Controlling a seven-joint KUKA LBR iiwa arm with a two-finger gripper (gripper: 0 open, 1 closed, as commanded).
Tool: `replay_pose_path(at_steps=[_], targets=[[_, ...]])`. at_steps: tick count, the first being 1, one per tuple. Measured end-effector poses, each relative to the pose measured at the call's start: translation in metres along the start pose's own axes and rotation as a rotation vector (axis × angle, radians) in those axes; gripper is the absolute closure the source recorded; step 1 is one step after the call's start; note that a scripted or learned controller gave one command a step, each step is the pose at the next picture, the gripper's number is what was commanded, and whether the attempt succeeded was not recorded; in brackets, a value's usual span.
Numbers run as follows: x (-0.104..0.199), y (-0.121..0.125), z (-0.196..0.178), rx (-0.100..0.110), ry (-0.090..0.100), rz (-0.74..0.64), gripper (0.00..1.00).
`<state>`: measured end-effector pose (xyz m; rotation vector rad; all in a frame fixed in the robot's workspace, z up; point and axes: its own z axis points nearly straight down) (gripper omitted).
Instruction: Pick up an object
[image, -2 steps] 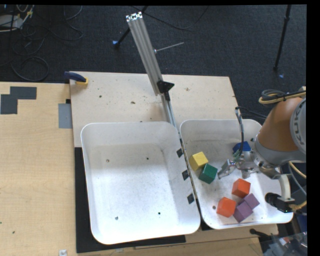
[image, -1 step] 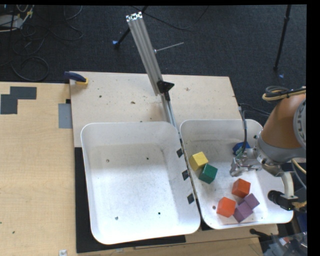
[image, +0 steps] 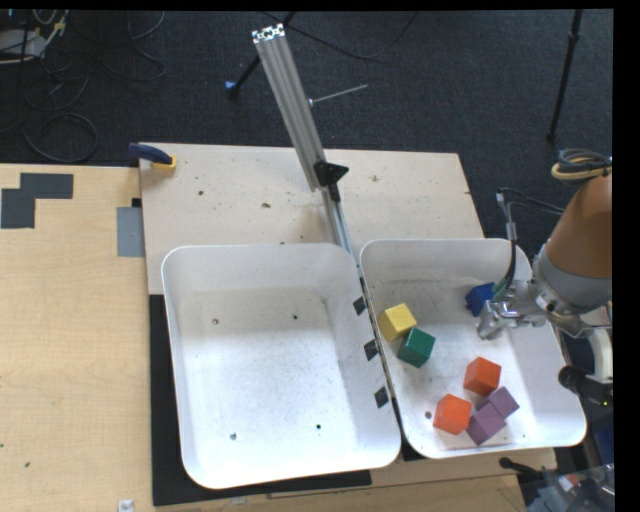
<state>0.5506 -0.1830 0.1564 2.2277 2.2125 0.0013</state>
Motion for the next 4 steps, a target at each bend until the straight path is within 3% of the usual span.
replay_pose_path(at_steps=[2,4], targets=[[0.000,-0.001,-0.115,-0.002,-0.001,-0.008,1.00],[0.096,0.013,-0.094,0.006,0.004,-0.011,1.00]])
